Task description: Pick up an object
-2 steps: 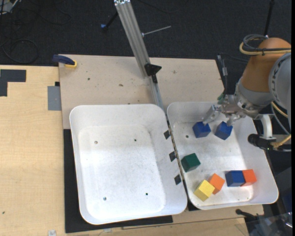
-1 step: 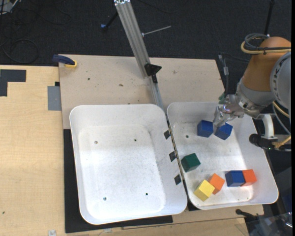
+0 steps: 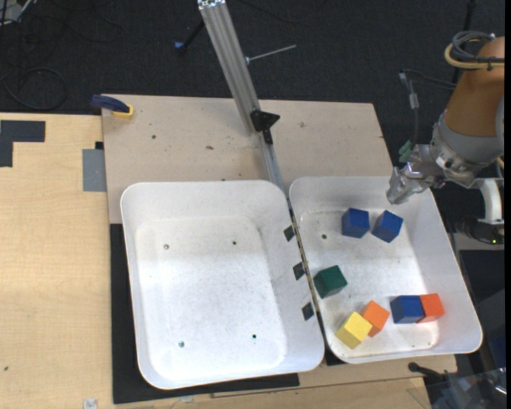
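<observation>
7 blocks sit in the right bin; gripper hovers at its far edge near 2 blue cubes, jaw state unclear.

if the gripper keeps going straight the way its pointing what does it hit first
The gripper points down and to the view's left, over the right bin's far edge. Going straight on, it would probably meet the nearer blue cube first, though depth is hard to judge from this slant.

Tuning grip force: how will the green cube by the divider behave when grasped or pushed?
The green cube looks rigid, with flat faces, so it should slide, not roll. It sits apart from the other blocks, near the right bin wall, so a push may jam it there.
</observation>
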Controlling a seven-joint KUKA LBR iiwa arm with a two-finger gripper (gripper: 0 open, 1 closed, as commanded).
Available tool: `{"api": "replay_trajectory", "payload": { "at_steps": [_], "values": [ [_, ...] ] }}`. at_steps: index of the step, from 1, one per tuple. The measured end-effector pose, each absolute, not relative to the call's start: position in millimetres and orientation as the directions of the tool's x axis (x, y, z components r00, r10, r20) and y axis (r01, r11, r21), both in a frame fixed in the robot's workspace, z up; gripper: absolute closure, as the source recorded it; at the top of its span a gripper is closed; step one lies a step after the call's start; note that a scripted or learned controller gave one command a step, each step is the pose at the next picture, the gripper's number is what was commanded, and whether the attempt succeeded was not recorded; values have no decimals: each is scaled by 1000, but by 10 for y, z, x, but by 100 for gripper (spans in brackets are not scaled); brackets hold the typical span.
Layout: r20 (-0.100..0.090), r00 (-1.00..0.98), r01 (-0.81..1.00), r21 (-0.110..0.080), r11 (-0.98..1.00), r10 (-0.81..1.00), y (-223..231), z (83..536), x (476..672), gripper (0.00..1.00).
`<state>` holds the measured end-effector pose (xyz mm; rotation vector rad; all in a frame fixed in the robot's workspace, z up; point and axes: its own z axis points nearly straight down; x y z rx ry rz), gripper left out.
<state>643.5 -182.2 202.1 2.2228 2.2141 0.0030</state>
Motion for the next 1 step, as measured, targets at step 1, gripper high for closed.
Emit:
{"api": "replay_trajectory", "payload": {
  "at_steps": [1],
  "values": [
    [-1, -1, 1000, 5, 1, 1000, -1814, 2574, 6544, 100]
  ]
}}
